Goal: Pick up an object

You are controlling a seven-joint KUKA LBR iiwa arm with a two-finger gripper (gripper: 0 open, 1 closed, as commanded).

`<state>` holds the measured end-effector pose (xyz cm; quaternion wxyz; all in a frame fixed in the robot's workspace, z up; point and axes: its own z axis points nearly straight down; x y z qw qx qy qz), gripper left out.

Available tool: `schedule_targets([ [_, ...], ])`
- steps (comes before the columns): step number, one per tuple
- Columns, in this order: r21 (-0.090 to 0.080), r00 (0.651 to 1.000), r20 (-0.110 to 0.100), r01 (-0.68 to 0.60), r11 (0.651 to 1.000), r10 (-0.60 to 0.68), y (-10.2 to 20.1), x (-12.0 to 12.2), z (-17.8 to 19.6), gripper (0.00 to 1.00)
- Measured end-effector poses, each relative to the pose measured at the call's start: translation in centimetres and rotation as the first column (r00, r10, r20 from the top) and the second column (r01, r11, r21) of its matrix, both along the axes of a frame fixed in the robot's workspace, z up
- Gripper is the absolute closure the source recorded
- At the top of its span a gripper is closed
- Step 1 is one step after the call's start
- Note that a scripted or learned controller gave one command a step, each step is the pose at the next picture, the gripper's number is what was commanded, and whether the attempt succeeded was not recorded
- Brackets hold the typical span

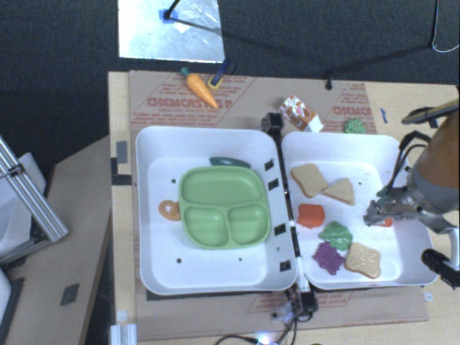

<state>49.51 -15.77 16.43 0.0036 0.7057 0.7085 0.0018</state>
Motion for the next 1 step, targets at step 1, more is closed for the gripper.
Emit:
schedule_targets([
  [1, 0.0, 1.0, -0.001, -0.001, 1.0, 0.001, -0.04, 0.19, 5.37, 1.0],
])
